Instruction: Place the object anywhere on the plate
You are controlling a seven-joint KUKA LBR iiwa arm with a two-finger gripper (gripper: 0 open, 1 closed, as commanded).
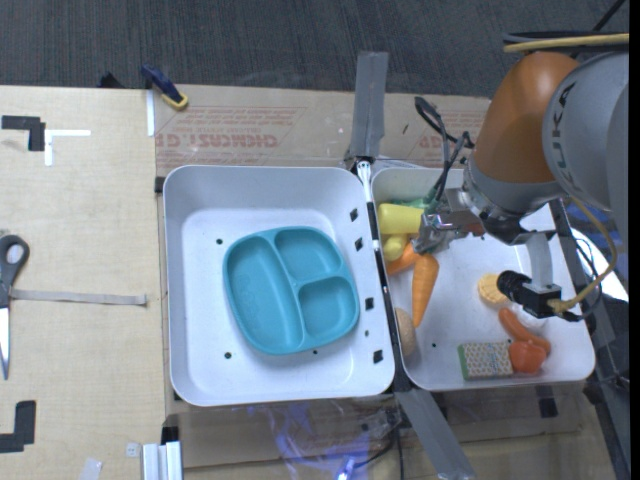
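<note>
Table [80, 228], light wood, w/ two white bins side by side.

Left bin [190, 298]: blue plate [290, 290], three compartments, lying flat near centre, nothing on it.

Right bin [450, 363], contents:
- carrot [424, 286], orange, tip pointing down-frame, thick end up under the jaws [432, 236]. Close to the wall between the bins.
- yellow item [398, 218] at top-left corner, beside the carrot top.
- small round yellow piece [489, 288], mid-right.
- orange/red items [525, 343], lower right.
- green-grey block [485, 359], lower edge.
- tan item [405, 330] at left wall, partly hidden.

Arm: grey w/ orange band, over the right bin. Jaws right at the carrot's thick end; grasping or released – can't tell, too small and dark.

Scissors [10, 268] at table's left edge.
</note>
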